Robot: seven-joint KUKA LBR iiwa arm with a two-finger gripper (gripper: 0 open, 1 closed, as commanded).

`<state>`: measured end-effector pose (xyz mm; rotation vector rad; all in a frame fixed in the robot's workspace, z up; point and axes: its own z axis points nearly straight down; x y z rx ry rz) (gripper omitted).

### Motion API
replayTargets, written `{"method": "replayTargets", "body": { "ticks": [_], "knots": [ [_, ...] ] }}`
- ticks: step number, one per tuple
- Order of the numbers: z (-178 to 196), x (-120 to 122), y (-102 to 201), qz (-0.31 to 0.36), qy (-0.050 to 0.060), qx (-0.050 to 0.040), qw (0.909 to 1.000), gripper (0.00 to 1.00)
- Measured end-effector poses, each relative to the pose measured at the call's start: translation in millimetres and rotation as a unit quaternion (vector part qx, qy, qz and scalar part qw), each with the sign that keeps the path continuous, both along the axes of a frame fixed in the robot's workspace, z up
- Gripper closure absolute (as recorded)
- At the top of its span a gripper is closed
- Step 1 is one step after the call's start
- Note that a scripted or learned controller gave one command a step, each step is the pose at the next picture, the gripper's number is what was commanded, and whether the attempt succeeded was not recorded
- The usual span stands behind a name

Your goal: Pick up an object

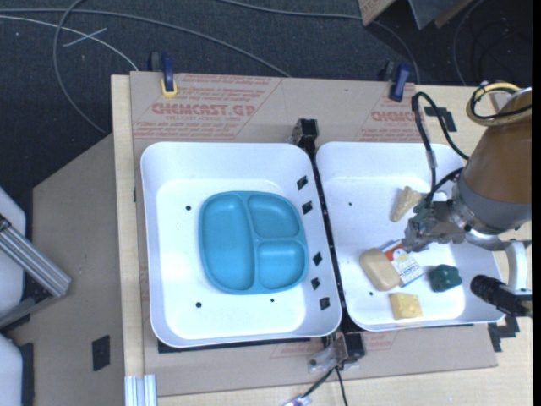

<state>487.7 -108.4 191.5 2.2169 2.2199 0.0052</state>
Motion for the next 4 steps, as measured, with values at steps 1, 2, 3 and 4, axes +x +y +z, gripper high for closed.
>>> {"method": "replayTargets", "body": {
  "ticks": [1, 2, 3, 4],
  "knots": [
    [17.7, 1.1, 0.1, 0.0, 0.001, 0.0002, 1.0, 1.0],
    [28.6, 3.6, 55.7, 0.003, 0.002, 0.0016, 1.0, 1.0],
    [27.5, 13.6, 119.6, 0.003, 0.002, 0.0017, 1.0, 1.0],
    [38.4, 24.2, 178.7, 0.003, 0.002, 0.0019, 1.0, 1.0]
  ]
}}
